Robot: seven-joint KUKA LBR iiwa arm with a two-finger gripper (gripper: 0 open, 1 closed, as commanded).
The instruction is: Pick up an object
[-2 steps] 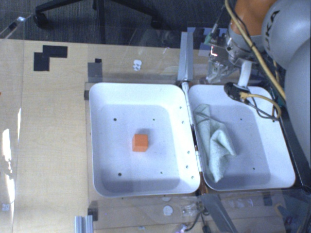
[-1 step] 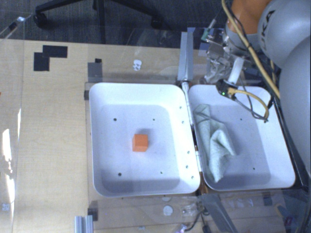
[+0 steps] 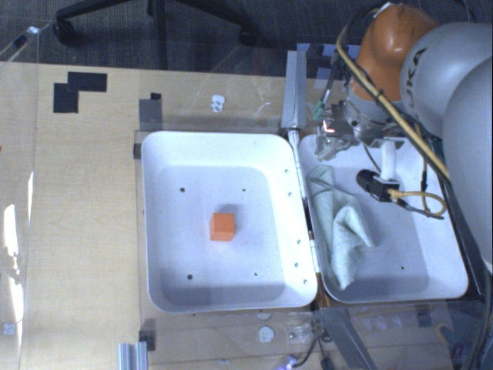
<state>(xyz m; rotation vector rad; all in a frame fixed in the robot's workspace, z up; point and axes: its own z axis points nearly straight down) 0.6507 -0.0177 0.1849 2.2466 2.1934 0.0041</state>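
Trouble, judged from the camera view, would most likely come from the crumpled cloth (image 3: 344, 237) lying in the right bin (image 3: 431, 280): it is limp and heaped against the bin's left wall, so a pinch there may catch only a fold that slips free, or scrape the wall beside it. The gripper (image 3: 333, 136) hangs over the far left corner of that bin, close to the rim, where a descent could strike the edge between the two bins. Whether the jaws stand wide or narrow cannot be told; they are hidden among cables and the wrist.

The other candidate, an orange cube (image 3: 223, 226), sits alone near the middle of the left bin (image 3: 166, 284), well apart from every wall and from the arm. Being roughly equal on all sides, it has no real long axis; its faces lie nearly square to the bin walls, perhaps turned very slightly. The cloth's long axis runs roughly from the far side towards the near side.
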